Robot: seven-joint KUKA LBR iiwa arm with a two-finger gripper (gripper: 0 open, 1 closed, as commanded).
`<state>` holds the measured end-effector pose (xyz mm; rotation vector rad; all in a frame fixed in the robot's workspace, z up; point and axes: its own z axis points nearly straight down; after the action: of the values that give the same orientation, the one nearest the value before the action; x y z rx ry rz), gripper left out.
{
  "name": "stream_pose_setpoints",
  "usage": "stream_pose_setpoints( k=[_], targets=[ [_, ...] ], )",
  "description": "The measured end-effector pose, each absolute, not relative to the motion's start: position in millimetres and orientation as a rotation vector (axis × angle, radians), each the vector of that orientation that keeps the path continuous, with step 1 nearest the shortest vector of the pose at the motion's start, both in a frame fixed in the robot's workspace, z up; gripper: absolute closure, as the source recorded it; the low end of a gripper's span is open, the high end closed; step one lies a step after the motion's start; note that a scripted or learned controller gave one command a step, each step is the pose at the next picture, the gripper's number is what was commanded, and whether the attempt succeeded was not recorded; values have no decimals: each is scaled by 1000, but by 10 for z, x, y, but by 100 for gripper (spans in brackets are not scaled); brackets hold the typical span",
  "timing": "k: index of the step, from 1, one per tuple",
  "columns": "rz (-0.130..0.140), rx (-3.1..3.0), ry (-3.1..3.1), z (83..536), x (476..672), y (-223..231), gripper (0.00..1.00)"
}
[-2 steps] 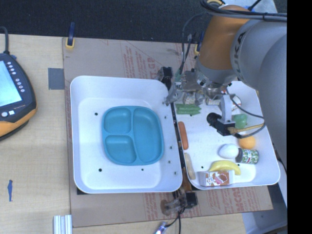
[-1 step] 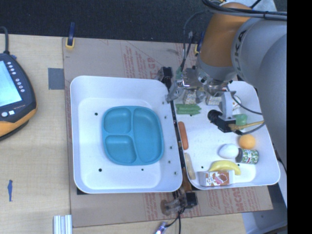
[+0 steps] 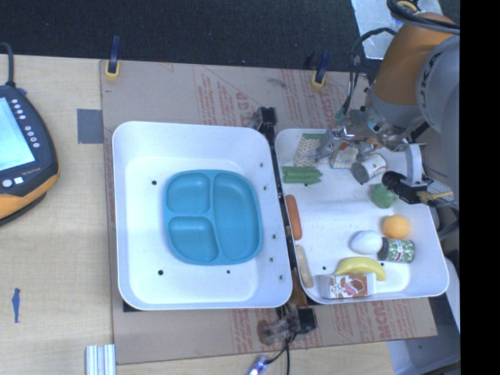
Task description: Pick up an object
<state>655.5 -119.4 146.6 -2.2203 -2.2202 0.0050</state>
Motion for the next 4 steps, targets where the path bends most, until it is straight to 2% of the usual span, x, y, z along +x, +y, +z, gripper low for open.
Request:
stream_pose_setpoints(
  k=[1,3,4],
  targets=[
    [-2,-2220,-2228,945,6579,-977,0],
    [0,-2219,-2225,936,6572,-952,0],
    [6,-2216,-2222,917,6485,-963,0]
  ],
)
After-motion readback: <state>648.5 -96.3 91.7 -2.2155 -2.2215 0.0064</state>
